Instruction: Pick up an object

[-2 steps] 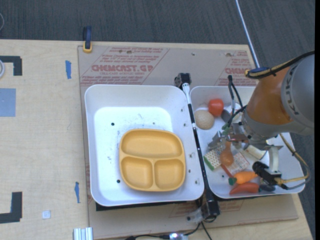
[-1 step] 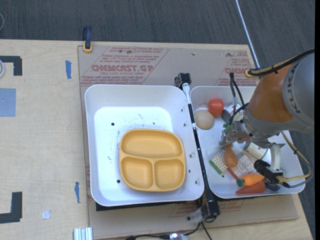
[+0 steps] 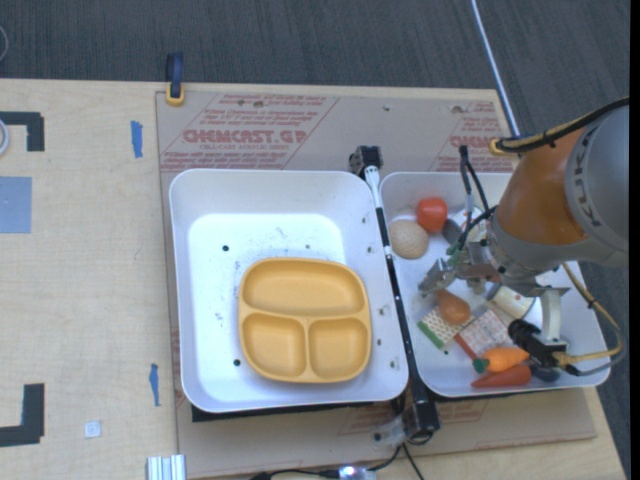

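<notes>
My gripper (image 3: 452, 274) hangs low in the right bin (image 3: 432, 386), near its middle. Just below it lies a small orange round thing (image 3: 455, 309), on a checkered packet (image 3: 438, 326); I cannot tell whether the gripper touches it. A beige ball (image 3: 407, 238) and a red tomato (image 3: 431, 213) sit to the gripper's upper left, apart from it. An orange carrot (image 3: 506, 359) and a red-orange piece (image 3: 502, 376) lie at the bin's front right, beside a red-and-white packet (image 3: 485, 336). The arm hides the bin's right part.
The left bin (image 3: 200, 218) bears a yellow three-compartment tray (image 3: 304, 318) in its front half. A black divider bar (image 3: 385, 258) runs between the two bins. Both bins rest on a cardboard sheet (image 3: 260, 128) on the wooden bench.
</notes>
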Tool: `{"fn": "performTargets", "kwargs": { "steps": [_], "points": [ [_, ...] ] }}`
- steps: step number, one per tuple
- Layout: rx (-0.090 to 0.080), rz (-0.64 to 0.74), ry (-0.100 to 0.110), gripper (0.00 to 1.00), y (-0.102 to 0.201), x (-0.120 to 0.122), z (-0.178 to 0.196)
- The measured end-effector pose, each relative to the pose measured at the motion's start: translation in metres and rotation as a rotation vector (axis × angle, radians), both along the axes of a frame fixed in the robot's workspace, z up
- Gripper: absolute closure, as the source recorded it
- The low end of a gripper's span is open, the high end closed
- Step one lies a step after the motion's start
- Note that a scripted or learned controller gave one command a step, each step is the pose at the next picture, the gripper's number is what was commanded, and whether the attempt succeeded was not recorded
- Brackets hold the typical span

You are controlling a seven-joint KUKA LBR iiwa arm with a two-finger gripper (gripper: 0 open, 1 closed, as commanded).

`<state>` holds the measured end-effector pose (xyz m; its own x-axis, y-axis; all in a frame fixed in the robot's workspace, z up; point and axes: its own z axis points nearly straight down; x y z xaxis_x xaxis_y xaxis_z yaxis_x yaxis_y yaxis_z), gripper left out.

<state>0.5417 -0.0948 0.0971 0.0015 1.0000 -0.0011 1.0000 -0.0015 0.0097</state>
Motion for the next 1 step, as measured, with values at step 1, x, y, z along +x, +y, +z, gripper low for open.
{"fn": "performTargets", "kwargs": {
  "steps": [1],
  "points": [
    [0.000,0.001,0.006,0.00,0.0028,0.0052,-0.0107]
  ]
}}
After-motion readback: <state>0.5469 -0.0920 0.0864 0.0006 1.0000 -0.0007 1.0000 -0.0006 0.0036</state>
